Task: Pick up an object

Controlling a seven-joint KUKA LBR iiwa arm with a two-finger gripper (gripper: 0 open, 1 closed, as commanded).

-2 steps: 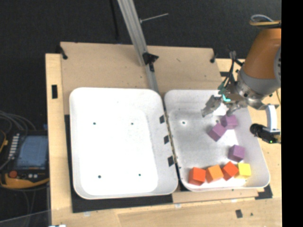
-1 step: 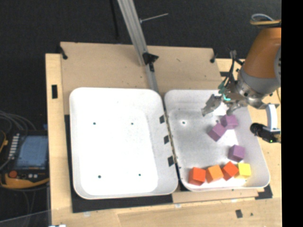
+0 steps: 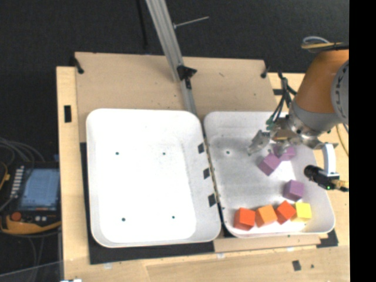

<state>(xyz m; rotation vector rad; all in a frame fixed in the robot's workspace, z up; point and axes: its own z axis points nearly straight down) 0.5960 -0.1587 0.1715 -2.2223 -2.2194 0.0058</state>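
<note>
Bench [image 3: 135, 87] tan, floor dark | two white bins [image 3: 147, 175] | gripper [image 3: 271, 141] fingers spread, holding nothing, above purple block [image 3: 269, 164]

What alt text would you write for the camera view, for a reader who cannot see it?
The gripper hangs over the right bin, just above a purple block. Another purple block lies nearer the front, where orange, red and yellow blocks sit in a row. The left bin lies beside it.

Even overhead light — bins [image 3: 147, 175] glare, detail perhaps soft.
</note>
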